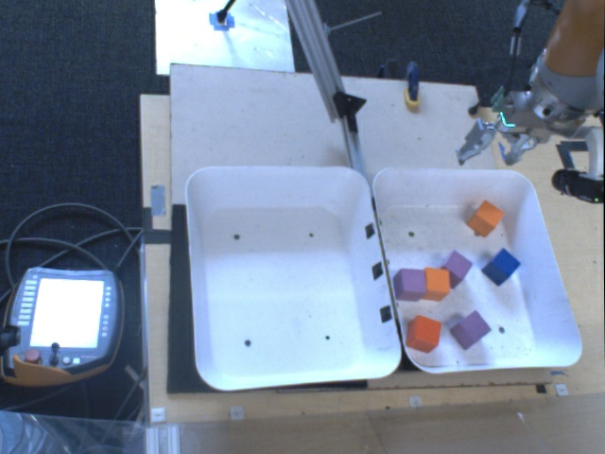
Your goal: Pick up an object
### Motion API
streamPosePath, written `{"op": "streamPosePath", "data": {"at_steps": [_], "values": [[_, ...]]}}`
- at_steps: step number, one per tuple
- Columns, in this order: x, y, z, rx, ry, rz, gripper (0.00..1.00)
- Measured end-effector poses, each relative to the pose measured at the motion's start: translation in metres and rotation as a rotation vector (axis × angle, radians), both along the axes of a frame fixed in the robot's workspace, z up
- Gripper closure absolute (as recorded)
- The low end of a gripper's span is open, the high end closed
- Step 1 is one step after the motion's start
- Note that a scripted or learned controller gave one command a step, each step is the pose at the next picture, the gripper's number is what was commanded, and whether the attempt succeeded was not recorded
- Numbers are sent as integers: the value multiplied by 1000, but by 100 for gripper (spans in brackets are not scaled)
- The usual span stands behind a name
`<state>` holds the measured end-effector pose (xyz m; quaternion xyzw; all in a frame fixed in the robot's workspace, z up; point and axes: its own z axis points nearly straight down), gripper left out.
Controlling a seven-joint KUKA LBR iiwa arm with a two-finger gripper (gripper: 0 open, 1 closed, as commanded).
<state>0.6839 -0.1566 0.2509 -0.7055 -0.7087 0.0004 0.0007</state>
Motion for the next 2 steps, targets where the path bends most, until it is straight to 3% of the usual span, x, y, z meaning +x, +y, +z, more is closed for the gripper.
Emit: {"op": "streamPosePath", "data": {"at_steps": [1, 2], "values": [[1, 0, 3, -2, -4, 1, 0], [2, -3, -59, -1, 2, -2, 0]]}}
